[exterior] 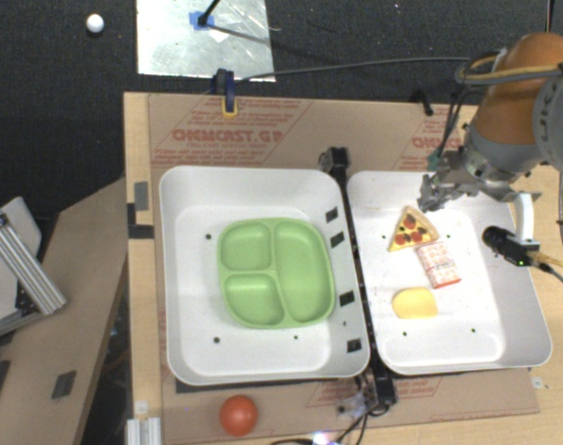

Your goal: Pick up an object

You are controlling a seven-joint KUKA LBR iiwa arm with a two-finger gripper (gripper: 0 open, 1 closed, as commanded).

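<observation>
In the right bin (504, 336) lie three things: a toy pizza slice (411, 230) near the back, a small red-and-white packet (439, 265) just in front of it, and a yellow oval piece (415, 302) nearer the front. My gripper (433, 196) hangs over the back of this bin, just behind and right of the pizza slice's tip. I see nothing between its fingers.
The left bin (184, 248) holds a green divided tray (275, 272). An orange-red ball (237, 413) rests on the bench in front of the left bin. A black divider with clips (348, 248) runs between the bins.
</observation>
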